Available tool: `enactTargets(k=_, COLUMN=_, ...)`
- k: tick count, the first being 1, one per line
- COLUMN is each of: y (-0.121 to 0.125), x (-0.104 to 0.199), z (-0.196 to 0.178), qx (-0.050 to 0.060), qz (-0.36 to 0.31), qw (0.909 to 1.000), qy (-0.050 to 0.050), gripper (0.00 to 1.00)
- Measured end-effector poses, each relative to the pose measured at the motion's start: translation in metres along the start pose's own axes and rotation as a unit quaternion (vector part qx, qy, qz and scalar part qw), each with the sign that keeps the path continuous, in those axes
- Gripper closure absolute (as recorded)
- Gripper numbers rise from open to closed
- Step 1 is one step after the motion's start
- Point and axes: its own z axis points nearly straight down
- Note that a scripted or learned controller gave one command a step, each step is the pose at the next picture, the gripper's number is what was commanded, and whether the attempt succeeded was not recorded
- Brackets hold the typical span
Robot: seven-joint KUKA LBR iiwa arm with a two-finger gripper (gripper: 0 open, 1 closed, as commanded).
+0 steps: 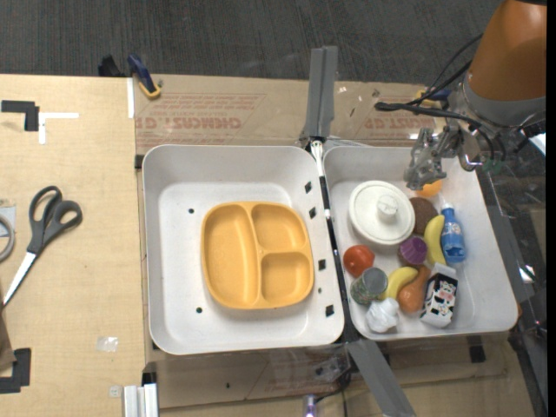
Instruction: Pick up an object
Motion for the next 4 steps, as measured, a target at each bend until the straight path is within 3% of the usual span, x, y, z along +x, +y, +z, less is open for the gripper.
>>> enactTargets(k=1, y=-0.073, x=0.021, z=0.125, qx=0.002, qz=0.083, qw=0.9965, qy=-0.004, gripper=0.0)
enactTargets(k=2, y=-0.073, x=0.057, z=0.125, qx=0.0, qz=0.139, qw=0.9903, qy=-0.004, gripper=0.0)
enactTargets(k=3, y=-0.031, x=0.115, z=0.126, qx=0.0, qz=0.199, qw=0.98, qy=-0.003, gripper=0.0)
enactTargets(k=4, y=-0.025, x=-0.004, z=0.125, qx=0.002, qz=0.172, qw=0.9851, qy=-0.005, gripper=0.0)
